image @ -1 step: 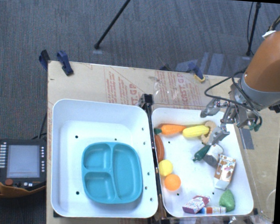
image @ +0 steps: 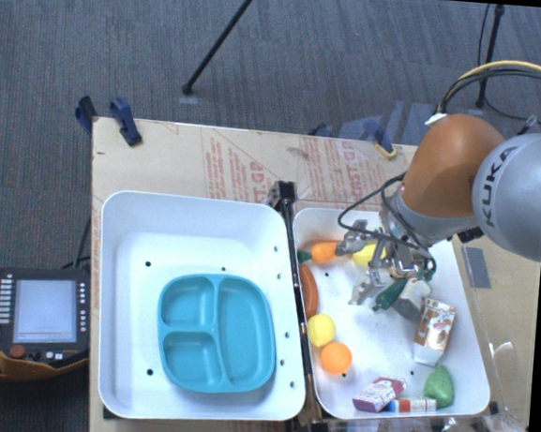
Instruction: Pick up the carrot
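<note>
The carrot is a small orange piece with a green top, lying near the back left corner of the right bin. My gripper hangs low over the back middle of that bin, just right of the carrot and apart from it. A yellow item lies partly under the gripper, between it and the carrot. Nothing can be seen held in the gripper.
The right bin also holds a reddish-brown piece along its left wall, a lemon, an orange, a dark green item, a carton, a green lump and small boxes. The left bin holds a blue divided plate.
</note>
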`<state>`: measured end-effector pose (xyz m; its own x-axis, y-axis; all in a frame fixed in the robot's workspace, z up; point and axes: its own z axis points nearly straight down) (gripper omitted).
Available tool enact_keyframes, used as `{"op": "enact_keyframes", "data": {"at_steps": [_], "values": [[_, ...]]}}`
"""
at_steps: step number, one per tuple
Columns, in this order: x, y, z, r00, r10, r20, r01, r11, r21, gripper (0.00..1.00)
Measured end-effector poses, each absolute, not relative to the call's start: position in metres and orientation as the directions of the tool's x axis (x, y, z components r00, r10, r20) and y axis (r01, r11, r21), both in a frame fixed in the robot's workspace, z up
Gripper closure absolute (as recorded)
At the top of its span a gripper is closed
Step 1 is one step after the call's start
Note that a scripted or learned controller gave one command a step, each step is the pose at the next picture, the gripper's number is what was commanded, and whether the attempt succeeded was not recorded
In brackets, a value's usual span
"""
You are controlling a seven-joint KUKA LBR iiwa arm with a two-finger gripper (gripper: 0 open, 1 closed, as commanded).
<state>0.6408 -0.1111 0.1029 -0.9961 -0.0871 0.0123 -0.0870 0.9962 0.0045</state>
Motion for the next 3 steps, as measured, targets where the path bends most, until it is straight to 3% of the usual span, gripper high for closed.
{"op": "enact_keyframes", "data": {"at_steps": [1,2,3], "values": [[0.557,-0.082,0.087,-0.976,0.216,0.004,0.216,0.976,0.001,0.00],[0.639,-0.043,0.195,-0.946,0.324,-0.016,0.324,0.946,0.007,0.00],[0.622,-0.086,0.101,-0.974,0.228,0.008,0.228,0.974,0.000,0.00]]}}
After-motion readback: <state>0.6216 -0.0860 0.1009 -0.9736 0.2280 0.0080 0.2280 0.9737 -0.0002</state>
